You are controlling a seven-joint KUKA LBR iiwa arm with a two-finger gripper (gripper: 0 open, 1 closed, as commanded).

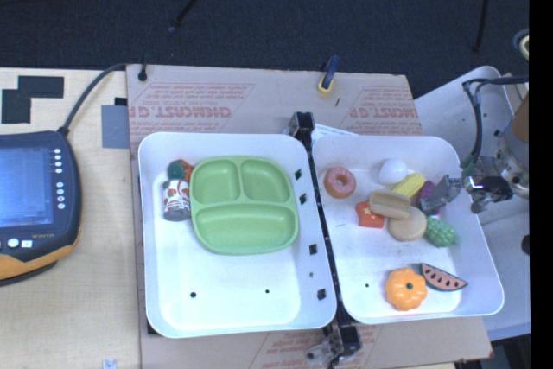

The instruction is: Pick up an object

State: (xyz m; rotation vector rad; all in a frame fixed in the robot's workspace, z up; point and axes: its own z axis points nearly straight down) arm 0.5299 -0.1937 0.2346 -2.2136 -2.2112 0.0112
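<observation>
**Two bins, arm at right edge**

Camera view. Left bin (173,298): green tray (244,205) with three compartments, lying flat in the upper half; small can (176,200) upright and touching the tray's left edge, with a small red-and-green toy (180,169) just above it. Right bin (471,294): pink donut (339,181) near the upper left; white egg (393,170) at top centre, with a yellow piece (409,184) just below it; tan bread (390,204) overlapping a red block (370,217); round tan piece (407,225) below the bread; green grapes (441,232) to its right; purple piece (429,198) beside the yellow one. Orange pumpkin (406,289) and watermelon slice (442,277) side by side near the lower right corner.

Gripper (462,185) at the right bin's right wall, level with the purple piece, dark fingers pointing left toward the cluster. Jaw opening not discernible at this size; nothing seen between the fingers. All toys resting on the bin floors.

Tablet (34,194) on the bench, well left of both bins.
</observation>
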